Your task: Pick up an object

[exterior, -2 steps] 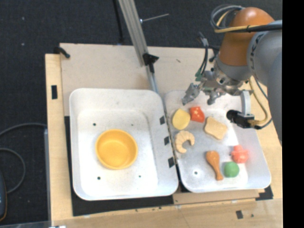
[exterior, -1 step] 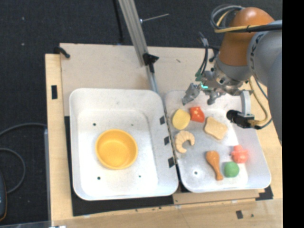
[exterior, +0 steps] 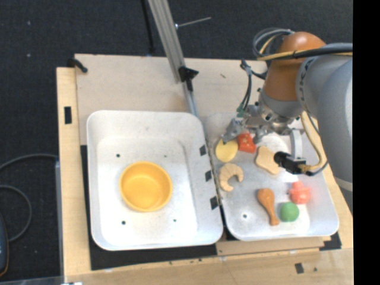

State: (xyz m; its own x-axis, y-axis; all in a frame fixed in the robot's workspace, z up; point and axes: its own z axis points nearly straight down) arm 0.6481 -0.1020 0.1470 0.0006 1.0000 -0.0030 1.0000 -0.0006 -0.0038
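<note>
The gripper [exterior: 244, 136] hangs low over the back part of the right bin [exterior: 314, 221], with the arm's orange band [exterior: 291, 64] above it. A small red toy [exterior: 246, 142] sits right under the gripper, touching it or almost touching it. I cannot tell if the gripper is apart or together, because the arm hides that part, and I cannot tell if it holds the red toy.

The red toy is the landmark here. A round yellow toy [exterior: 225, 151] lies just beside it, on the side toward the left bin [exterior: 107, 129]. A croissant toy [exterior: 230, 176] lies in front of the yellow one. A bread slice toy [exterior: 268, 160] lies just beside the red toy on the other side, a little to the front. Farther to the front lie a chicken drumstick toy [exterior: 268, 205], a green ball toy [exterior: 289, 212] and a pink toy [exterior: 300, 192]. The drumstick's long side runs front to back.

A yellow bowl [exterior: 146, 186] sits well apart in the left bin.

I think the red toy is the one to pick up, since it lies straight below the gripper. The move likely needs only a short drop down.
</note>
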